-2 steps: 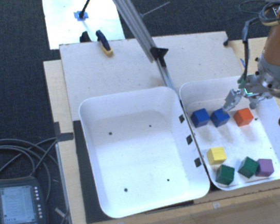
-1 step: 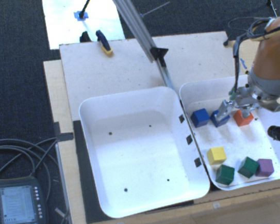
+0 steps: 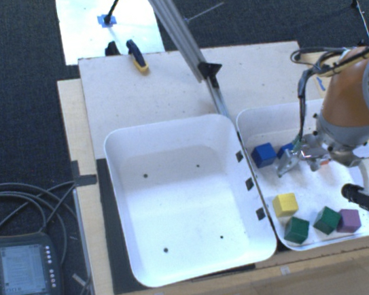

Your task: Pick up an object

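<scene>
Two shallow white bins are seen side by side on the bench (image 3: 161, 85), the left bin (image 3: 128, 186) taking up the middle of the frame and the right bin (image 3: 252, 118) lying at the right. The arm (image 3: 355, 94), grey with an orange band, is seen reaching in from the right edge of the frame over the upper part of the right bin. Its gripper (image 3: 284, 163) is held low inside that bin, pointing toward the left, and whether its fingers are open or closed cannot be told at this size; nothing is clearly seen between them. A blue cube (image 3: 263, 154) is found in the upper left part of the right bin, just beside the gripper tip, and a second small blue piece (image 3: 286, 151) is glimpsed right at the gripper, partly hidden by it. A yellow cube (image 3: 285, 204) is placed lower, near the bin's left wall. Along the lower edge of the bin two green blocks (image 3: 296, 230) (image 3: 326, 220) and a purple block (image 3: 349, 220) are lined up close together. A control pendant (image 3: 21, 274) with its cables is seen at the lower left of the frame, and a slanted metal rail (image 3: 177, 27) is seen crossing the top centre
</scene>
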Controlling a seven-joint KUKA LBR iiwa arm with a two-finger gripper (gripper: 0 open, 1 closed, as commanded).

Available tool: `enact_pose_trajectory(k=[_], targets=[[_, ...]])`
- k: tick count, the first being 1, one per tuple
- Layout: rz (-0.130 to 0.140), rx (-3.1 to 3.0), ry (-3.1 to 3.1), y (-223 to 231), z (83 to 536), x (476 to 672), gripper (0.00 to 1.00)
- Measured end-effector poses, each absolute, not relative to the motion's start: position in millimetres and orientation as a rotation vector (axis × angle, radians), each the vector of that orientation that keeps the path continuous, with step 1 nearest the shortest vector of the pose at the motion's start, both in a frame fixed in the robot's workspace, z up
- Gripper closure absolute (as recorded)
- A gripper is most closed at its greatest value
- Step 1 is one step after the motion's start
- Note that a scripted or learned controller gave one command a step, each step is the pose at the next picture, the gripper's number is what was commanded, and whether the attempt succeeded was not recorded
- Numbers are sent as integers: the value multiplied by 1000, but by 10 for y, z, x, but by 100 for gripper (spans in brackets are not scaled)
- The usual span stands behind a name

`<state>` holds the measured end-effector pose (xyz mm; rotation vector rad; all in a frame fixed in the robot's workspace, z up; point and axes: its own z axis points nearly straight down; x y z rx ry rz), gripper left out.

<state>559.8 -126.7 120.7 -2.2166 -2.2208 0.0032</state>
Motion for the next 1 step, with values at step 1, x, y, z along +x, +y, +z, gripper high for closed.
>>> enact_pose_trajectory(k=[1], targets=[[0,-2218,-2224,-1265,1055,5602,0]])
